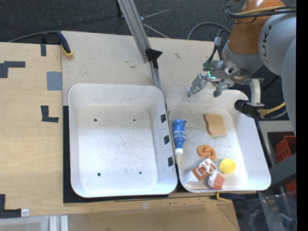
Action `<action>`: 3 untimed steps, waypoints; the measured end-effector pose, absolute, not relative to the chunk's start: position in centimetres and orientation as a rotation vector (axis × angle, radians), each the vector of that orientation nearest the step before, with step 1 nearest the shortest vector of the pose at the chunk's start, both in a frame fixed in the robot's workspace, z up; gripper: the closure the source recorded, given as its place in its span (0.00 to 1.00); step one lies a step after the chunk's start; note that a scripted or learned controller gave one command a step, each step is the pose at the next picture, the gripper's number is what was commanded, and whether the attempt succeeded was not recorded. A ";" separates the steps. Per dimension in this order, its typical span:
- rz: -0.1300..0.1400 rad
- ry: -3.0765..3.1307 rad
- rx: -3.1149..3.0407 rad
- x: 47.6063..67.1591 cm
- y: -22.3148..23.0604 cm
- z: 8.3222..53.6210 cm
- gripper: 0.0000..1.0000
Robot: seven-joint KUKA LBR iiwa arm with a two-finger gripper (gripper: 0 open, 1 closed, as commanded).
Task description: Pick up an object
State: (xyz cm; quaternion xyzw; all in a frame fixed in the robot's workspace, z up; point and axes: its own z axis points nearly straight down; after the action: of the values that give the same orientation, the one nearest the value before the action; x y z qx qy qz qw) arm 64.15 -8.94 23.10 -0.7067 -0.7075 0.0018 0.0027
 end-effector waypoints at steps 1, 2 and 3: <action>0.001 -2.223 -2.217 64.2 -8.9 23.4 0.00; 0.007 -2.221 -2.217 63.8 -8.6 18.9 0.00; 0.010 -2.219 -2.217 64.3 -9.2 13.0 0.00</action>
State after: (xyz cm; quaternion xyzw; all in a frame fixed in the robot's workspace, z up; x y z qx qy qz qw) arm 64.31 -9.25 13.00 -0.7067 -0.7075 0.0031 0.0024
